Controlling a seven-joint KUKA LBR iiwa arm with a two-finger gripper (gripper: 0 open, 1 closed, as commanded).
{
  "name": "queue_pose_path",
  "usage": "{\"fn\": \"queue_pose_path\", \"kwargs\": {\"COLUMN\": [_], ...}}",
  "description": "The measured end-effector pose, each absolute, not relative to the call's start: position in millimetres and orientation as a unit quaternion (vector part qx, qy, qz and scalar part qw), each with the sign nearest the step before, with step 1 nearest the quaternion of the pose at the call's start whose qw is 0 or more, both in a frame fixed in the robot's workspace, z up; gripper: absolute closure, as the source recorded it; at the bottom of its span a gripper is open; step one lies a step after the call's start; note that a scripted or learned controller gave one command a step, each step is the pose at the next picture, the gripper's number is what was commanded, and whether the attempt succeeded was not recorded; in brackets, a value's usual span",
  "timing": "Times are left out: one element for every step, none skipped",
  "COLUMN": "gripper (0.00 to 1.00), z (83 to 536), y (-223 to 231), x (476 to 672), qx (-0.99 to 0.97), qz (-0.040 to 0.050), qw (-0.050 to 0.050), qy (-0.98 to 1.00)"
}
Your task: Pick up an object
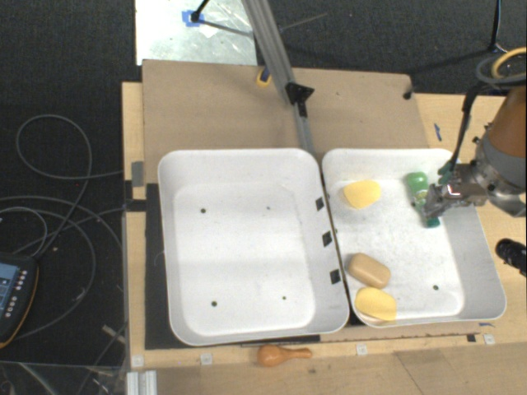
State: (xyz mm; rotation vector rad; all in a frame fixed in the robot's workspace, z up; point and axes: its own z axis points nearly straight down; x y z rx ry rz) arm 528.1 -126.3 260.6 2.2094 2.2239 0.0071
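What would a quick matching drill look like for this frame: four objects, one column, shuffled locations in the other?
Objects:
1. green object
2. tan object
3. upper yellow object
4. orange object

Locations:
A. on the bench, in front of the bins
B. right bin, beside the hand
C. right bin, far left part, near the divide
D. right bin, near side, just above the lower yellow object

Pairs: 1-B, 2-D, 3-C, 4-A
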Motion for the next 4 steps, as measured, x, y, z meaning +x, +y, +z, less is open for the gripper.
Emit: {"fn": "queue_pose_path", "kwargs": {"gripper": [1.00, 1.00, 1.00, 1.00], "z": [293.0, 293.8, 275.1, 268.2], "y": [-126.6, -75.5, -27.2, 16.1], "x": [529.6, 541.4, 542.3, 543.8], "qx": [0.705, 0.704, 0.704, 0.704], "qz": [0.0016, 0.0015, 0.0011, 0.0009], "qw": [0.002, 0.001, 0.000, 0.000], "qy": [0.709, 0.711, 0.711, 0.710]}}
